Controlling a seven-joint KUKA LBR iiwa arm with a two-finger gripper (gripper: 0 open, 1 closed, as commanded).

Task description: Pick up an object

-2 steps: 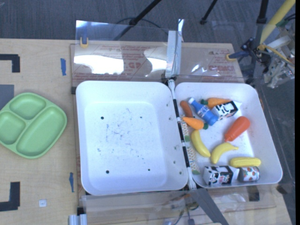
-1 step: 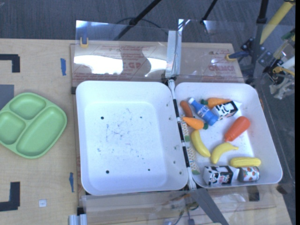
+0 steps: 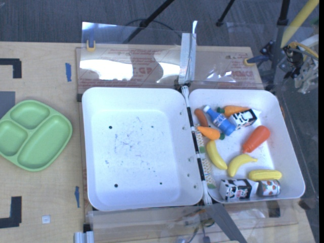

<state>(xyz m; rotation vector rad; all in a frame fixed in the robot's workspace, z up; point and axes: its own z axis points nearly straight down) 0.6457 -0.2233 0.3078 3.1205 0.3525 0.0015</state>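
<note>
Wooden desk [image 3: 45, 196], toys crowding the right bin [image 3: 283, 135]. I'd take the carrot [image 3: 255, 138] midway; probably light, hard, slippery plastic. Claw state: I cannot tell.

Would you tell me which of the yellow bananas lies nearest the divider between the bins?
The left banana, running lengthwise just beside the divider; the other lies farther right.

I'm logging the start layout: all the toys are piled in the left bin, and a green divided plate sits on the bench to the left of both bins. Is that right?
Not quite. The camera view shows the toys piled in the right bin, not the left bin. The rest holds: the green divided plate sits on the bench to the left of both bins.
</note>
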